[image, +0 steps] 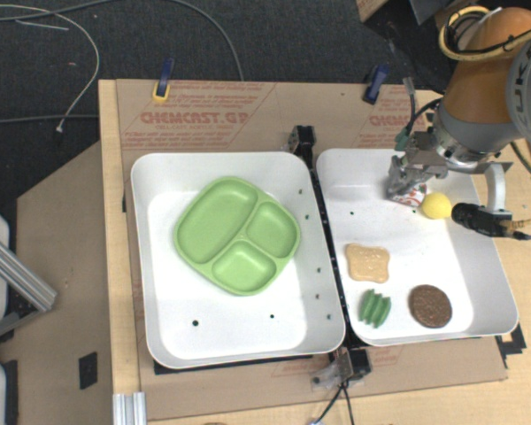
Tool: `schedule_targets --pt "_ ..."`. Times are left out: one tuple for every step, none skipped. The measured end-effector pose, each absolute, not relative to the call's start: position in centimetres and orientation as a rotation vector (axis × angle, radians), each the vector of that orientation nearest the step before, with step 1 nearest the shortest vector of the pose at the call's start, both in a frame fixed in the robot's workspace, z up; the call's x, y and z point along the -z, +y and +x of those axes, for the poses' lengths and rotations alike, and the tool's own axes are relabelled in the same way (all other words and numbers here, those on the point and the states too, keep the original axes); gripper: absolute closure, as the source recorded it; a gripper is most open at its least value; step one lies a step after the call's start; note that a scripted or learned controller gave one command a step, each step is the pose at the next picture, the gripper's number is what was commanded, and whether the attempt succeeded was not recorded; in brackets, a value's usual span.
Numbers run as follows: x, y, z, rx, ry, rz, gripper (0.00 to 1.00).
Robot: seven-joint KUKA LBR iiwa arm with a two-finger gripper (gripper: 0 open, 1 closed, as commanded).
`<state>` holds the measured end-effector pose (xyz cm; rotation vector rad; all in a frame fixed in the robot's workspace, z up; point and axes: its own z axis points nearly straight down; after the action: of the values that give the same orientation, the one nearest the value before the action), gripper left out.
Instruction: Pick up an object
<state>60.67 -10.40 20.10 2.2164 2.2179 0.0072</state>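
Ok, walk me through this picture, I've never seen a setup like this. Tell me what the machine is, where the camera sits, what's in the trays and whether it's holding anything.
The camera is fixed above the bench, looking down at a slant. The grey and orange machine at the right is a robot arm; its gripper hangs low over the right bin, beside a yellow ball. I cannot tell whether it holds anything. That bin also has a tan bread-like piece, a green piece and a brown round disc. The left bin holds a green divided plate.
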Motion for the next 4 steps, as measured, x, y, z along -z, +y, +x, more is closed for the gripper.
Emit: schedule_targets --pt "-24.8 -9.6 60.8 -0.007 2.220 2.215 1.00" --pt "-29.4 -9.6 60.9 -0.006 2.219 2.216 1.00" --pt "-27.2 -4.9 60.1 0.001 2.230 2.219 1.00" --pt "-25.1 0.0 58.6 0.003 2.231 2.219 1.00"
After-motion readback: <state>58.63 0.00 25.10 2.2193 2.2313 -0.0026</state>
